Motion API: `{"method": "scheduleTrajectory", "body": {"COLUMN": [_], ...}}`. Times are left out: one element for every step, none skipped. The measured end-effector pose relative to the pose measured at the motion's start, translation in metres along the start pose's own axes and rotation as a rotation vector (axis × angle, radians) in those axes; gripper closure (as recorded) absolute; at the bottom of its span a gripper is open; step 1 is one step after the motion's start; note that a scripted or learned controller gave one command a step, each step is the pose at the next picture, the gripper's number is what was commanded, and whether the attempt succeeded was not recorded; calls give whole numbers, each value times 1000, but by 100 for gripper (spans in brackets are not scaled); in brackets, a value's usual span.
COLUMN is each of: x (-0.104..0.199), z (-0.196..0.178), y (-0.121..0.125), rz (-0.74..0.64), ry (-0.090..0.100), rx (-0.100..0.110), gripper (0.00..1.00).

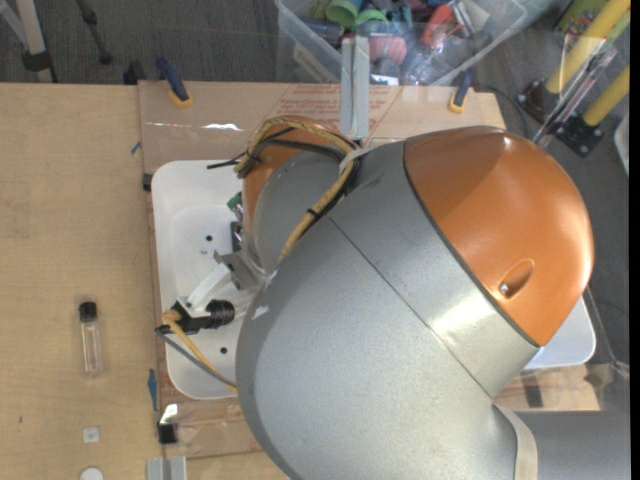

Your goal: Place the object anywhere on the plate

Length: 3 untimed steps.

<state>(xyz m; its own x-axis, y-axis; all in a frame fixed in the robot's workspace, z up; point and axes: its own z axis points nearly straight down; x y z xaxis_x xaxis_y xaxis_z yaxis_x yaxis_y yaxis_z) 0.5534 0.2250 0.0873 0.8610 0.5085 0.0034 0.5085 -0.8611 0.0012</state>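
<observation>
My grey arm [400, 328], with its orange band [500, 218], fills the middle of the camera view and hides most of both bins. Its wrist end reaches down into the left white bin [185, 228], where the gripper [238, 264] sits mostly under the arm beside a grey bracket. A black connector with yellow and white cables [205, 316] hangs off the wrist above the bin's front left corner. At the arm's edge a small green bit [235, 204] peeks out; I cannot tell what it is. The arm covers whatever lies beneath it.
A clear tub of coloured toys [400, 13] stands behind the bins. A small vial [90, 338] lies on the wooden bench to the left. Blue clamps [176, 84] [460, 94] hold the sheet at the back. A strip of the right bin [580, 343] shows.
</observation>
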Motion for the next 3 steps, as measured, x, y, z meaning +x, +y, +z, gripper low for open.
{"method": "scheduleTrajectory", "body": {"x": [80,4,-51], "z": [3,-1,-3], "y": [46,1,-28], "rz": [-381,-316,-971], "ry": [-5,-1,9], "rx": [3,3,-4], "gripper": [100,100,100]}}
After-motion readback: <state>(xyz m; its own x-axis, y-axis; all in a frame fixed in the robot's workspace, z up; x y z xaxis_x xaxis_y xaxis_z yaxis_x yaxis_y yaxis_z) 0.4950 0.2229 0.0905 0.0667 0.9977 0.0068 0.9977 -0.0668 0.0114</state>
